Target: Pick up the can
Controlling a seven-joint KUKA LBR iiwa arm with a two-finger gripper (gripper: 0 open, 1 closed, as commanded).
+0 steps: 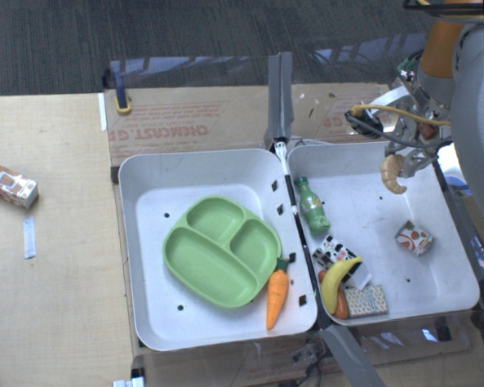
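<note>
Camera view: tool (403,156), grip state cannot tell, hangs by a tan crescent piece (394,174) near the bench's far-right corner; you should recentre over the white-and-orange pack (413,238), probably the can, before descending.

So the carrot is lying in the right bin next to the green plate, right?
Not quite. The camera view shows the carrot lying in the left bin, next to the green plate. The right bin has the banana and the green bottle.
</note>
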